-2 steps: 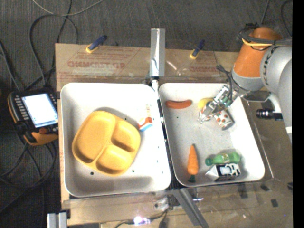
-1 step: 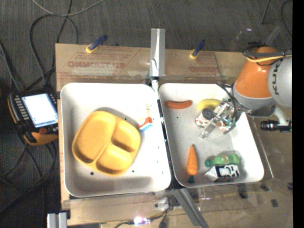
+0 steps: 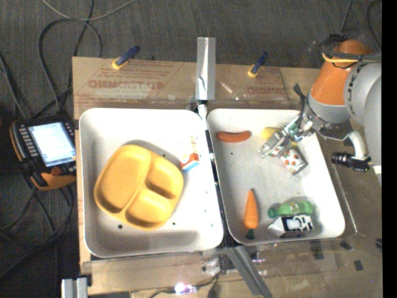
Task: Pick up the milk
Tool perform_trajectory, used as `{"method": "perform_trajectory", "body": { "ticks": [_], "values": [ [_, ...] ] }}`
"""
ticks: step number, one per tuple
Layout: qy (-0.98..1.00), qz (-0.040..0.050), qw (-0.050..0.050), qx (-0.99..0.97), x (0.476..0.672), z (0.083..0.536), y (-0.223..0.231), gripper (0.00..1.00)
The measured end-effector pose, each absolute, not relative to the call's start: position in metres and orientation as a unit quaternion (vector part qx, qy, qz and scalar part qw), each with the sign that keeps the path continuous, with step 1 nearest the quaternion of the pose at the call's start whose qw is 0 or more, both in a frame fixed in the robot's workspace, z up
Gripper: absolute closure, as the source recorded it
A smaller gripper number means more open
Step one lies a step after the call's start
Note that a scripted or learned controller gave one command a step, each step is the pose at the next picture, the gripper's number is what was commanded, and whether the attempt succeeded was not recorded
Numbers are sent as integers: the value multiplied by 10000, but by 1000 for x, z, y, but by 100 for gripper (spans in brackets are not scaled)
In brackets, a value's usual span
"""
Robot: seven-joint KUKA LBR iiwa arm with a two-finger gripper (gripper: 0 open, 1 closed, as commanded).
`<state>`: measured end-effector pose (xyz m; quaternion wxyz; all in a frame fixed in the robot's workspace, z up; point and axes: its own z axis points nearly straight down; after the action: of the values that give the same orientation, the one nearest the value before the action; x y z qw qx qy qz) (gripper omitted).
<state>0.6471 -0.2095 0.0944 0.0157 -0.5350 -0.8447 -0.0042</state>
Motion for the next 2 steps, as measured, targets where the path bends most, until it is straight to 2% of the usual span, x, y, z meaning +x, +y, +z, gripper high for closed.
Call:
{"method": "perform_trajectory", "body": {
  "ticks": [1, 2],
  "values": [
    [-9026, 104, 43, -4304, 650, 94, -200, 0],
    [-9114, 4, -61, -4115, 627, 91, -225, 0]
  ]
}}
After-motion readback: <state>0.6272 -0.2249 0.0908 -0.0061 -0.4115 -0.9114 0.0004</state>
